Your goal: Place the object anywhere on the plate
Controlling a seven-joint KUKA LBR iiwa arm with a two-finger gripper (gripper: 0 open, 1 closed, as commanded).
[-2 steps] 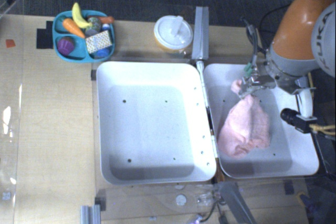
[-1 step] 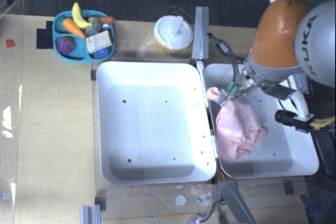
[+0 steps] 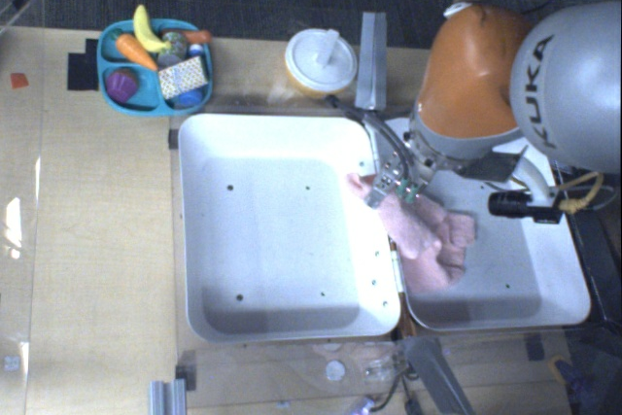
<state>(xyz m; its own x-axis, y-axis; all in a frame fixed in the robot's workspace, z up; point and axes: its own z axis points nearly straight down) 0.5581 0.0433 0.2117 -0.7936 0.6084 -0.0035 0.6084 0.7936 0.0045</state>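
The wooden tabletop (image 3: pixel 87 238) is the biggest thing here. There is one big arm (image 3: pixel 544 83), grey and orange, and it reaches in from the right. There are two white bins side by side: the left bin (image 3: pixel 272 219) and the right bin (image 3: pixel 525 277).

There is one soft pink cloth (image 3: pixel 428 238). It lies mostly in the right bin, and one end hangs over the wall between the two bins. The jaws are down at that end of the cloth, right on it. It is too hard to tell if the jaws are wide or narrow, or if they have the cloth.

There is one blue plate (image 3: pixel 104 78), far off at the top left corner, outside the bins. On it sit one toy banana (image 3: pixel 148 32), one toy carrot (image 3: pixel 134 51) and a few more small toys. There is one round white cup (image 3: pixel 321 61) with a lid behind the left bin.

The step now looks like grabbing the cloth. To do it well, the jaws should pinch a thick fold, not a thin edge, since floppy cloth can slip out. Then the arm should lift high, so the cloth does not drag on the bin wall or bump the cup on its way to the plate.
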